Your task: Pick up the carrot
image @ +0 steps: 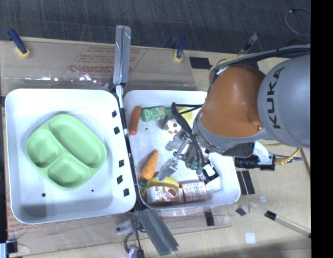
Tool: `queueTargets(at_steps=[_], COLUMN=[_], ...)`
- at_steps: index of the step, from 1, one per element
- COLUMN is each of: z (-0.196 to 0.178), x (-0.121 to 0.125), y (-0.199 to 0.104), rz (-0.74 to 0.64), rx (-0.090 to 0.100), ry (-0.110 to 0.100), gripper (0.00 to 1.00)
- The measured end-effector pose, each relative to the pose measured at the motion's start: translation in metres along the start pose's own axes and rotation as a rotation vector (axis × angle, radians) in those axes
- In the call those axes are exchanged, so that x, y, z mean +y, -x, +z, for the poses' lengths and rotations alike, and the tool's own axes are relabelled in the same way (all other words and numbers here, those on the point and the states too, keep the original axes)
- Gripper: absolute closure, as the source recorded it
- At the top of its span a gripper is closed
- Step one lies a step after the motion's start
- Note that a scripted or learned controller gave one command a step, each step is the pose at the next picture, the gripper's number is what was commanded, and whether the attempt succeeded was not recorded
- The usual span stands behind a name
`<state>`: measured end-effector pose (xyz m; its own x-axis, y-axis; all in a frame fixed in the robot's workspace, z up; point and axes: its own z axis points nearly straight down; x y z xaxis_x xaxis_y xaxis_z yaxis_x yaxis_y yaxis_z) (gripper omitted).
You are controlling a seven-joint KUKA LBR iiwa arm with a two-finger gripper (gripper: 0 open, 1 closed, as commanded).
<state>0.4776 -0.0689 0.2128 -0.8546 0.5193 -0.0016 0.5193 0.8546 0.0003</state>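
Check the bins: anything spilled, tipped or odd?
Nothing spilled or damaged. The bottle lies on its side against the right bin's near wall, with the banana beside it. The carrot lies loose, left of the gripper. The green tray sits flat.

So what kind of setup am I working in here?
Likely a robot lab test bench: two shallow white plastic bins taped to cardboard, blue clamps holding it down, toy food like the small orange carrot.

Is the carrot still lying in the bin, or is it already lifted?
Still lying. The carrot rests on the floor of the right bin, beside the gripper, not between its fingers.
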Motion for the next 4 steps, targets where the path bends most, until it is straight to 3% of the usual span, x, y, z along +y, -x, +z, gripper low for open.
queueTargets(at_steps=[1,2,3,4], z=[0.105,0.095,0.095,0.086], x=[-0.01,-0.009,-0.009,0.047], y=[0.051,0.05,0.05,0.134], rz=[0.108,0.104,0.103,0.082], rx=[-0.009,-0.004,-0.004,0.0], ry=[0.004,0.003,0.003,0.0], gripper=[0.0,1.0,0.0,0.0])
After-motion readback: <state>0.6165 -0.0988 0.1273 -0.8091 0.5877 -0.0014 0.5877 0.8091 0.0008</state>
